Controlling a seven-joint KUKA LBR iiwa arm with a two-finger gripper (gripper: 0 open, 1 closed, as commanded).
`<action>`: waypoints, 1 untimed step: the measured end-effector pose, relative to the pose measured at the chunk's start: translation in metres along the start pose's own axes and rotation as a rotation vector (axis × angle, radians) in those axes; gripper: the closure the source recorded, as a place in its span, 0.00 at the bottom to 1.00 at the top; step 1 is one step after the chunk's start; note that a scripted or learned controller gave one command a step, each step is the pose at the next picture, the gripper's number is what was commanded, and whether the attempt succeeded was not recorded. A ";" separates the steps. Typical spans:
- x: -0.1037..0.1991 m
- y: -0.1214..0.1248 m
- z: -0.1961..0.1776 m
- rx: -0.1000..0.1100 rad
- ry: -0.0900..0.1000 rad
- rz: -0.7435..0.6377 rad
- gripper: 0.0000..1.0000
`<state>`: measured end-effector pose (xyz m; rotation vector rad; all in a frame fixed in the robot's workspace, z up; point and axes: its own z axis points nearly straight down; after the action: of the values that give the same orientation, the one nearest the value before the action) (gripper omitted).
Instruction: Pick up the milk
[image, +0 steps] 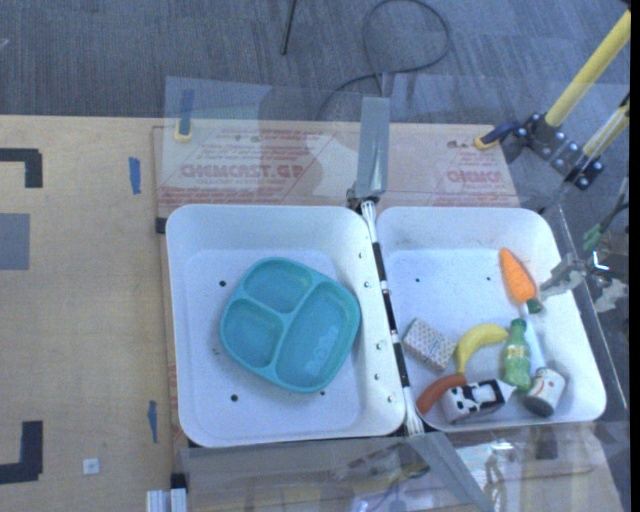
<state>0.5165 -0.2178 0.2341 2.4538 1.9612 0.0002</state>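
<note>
The small black-and-white cow-patterned milk carton (478, 397) lies ungrasped in the right-hand white bin (455, 228), well apart from the fingers (570, 272). We cannot tell whether these are apart or together. The whole pick remains, we judge.

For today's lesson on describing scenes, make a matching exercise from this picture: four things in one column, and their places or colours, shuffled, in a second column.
Things:
1. divided plate
2. carrot
3. banana
4. milk carton

Descriptions:
A. orange, at the far right of the right bin
B. black and white, at the near edge of the right bin
C. teal, alone in the left bin
D. yellow and curved, mid right bin

Pairs: 1-C, 2-A, 3-D, 4-B
</note>
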 end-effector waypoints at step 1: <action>0.004 -0.036 0.139 -0.002 0.001 -0.068 0.00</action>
<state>0.4827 -0.2065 0.0947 2.3852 2.0435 0.0036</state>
